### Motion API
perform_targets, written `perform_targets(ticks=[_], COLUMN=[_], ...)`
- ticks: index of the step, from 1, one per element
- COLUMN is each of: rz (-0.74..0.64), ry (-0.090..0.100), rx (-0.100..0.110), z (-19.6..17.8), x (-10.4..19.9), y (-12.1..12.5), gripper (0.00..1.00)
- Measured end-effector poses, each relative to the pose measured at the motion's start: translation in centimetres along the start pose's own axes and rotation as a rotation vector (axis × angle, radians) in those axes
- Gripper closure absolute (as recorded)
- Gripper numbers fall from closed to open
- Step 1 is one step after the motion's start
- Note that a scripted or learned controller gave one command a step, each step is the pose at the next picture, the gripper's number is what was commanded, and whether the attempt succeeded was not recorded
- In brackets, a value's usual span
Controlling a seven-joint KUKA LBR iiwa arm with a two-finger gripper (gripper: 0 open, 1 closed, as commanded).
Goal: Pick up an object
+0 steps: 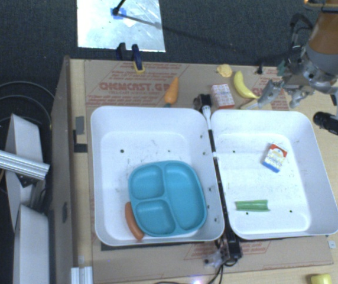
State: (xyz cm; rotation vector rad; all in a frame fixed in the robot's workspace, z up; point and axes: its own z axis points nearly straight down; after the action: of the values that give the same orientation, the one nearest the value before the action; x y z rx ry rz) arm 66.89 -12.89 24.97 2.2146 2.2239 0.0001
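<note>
White plastic, two shallow bins side by side on the tabletop (127, 81), seen from the one overhead camera at a slant.

Left bin (107, 158): blue compartment tray (166, 197) in the near half, an orange sausage-like piece (133, 220) just beside the tray's near-left corner.

Right bin (317, 158): small red, white and blue carton (274, 157) toward the far right, and a green stick (251, 205) lying near the middle of the near half. We take these two as the candidates for picking.

Arm enters from the far right. Pincer (281, 90) sits above the far rim of the right bin, outside it, near a banana (243, 86) and a small box (222, 95) on the tabletop. We cannot tell how the pincer stands; nothing is seen gripped in it.

Key relation: the carton lies nearer to us than the pincer, almost straight toward the near side, closer than the green stick. The carton's long axis runs diagonally, far-right to near-left. The green stick's long axis runs left-right, roughly parallel to the bin's near wall. We judge the carton the shorter reach.
</note>
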Motion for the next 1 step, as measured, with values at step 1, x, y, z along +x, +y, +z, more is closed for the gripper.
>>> perform_targets(ticks=[1], rz=[0.008], ry=[0.002], rx=[0.009], z=[10.41], x=[-4.54], y=[-3.47], gripper=[0.00])
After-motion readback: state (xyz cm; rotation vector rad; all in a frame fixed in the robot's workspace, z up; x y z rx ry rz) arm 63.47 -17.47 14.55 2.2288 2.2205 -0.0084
